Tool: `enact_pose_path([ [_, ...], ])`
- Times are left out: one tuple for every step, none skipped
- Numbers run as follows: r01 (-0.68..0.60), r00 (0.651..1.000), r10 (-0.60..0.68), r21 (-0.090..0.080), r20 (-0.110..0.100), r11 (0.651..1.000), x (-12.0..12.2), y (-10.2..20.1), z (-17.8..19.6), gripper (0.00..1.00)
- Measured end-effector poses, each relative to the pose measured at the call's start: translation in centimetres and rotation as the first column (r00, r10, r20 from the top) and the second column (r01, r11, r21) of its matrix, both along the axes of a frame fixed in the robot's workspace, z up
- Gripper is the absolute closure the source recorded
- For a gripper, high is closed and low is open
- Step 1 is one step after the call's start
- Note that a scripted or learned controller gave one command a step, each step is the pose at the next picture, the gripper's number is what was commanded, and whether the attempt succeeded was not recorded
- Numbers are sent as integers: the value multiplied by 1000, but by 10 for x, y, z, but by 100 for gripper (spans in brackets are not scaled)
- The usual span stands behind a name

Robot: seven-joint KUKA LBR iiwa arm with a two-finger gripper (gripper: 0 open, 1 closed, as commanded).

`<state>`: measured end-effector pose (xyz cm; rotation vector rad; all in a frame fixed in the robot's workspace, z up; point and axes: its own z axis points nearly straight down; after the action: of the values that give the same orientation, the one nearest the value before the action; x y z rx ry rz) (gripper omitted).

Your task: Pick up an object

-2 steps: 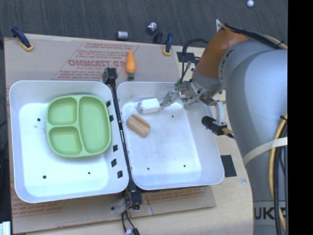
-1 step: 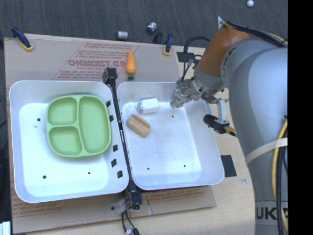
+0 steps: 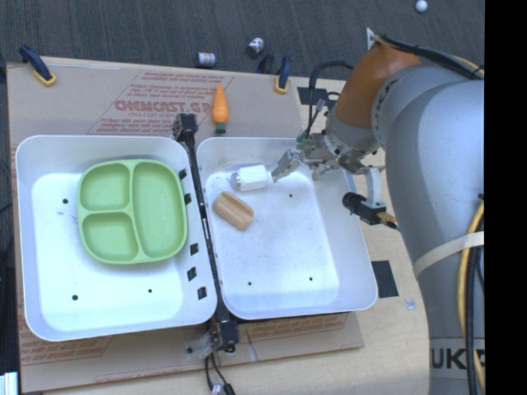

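Camera view: gripper (image 3: 286, 164) sits low in the right bin (image 3: 329, 257), near its back wall, fingers (image 3: 280, 169) a narrow gap apart w/ nothing between them. White block (image 3: 251, 177) lies just left of the tips; brown bread roll (image 3: 234, 211) nearby, toward the front. Green tray (image 3: 132, 211) fills the left bin (image 3: 49, 303). Judgement: to grasp well, open wider, centre over the block, then close.
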<state>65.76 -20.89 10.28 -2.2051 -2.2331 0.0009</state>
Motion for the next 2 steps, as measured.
enact_pose_path([
  [6,1000,-6,-1,4,1000,0,42,70,0],
  [6,1000,-6,-1,-2,1000,-107,108,68,0],
])
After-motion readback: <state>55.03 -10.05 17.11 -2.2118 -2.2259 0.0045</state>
